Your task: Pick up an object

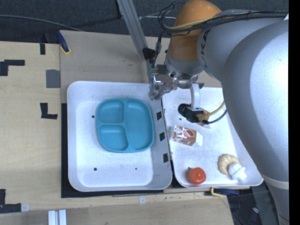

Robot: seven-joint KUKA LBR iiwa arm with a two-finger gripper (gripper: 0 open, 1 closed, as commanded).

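Hovering over the divider at the bins' far edge, the gripper (157, 89) sits above the blue plate's (125, 125) corner; grip state cannot be told. Packet (184, 135), tomato (197, 175) and pastry (227, 163) lie apart in the right bin (243, 161).

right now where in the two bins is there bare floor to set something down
Left bin: a bare strip along the near wall, below the blue divided plate, and a narrower one to its left. Right bin: crowded, with the snack packet, the tomato, the croissant toy and the gripper.
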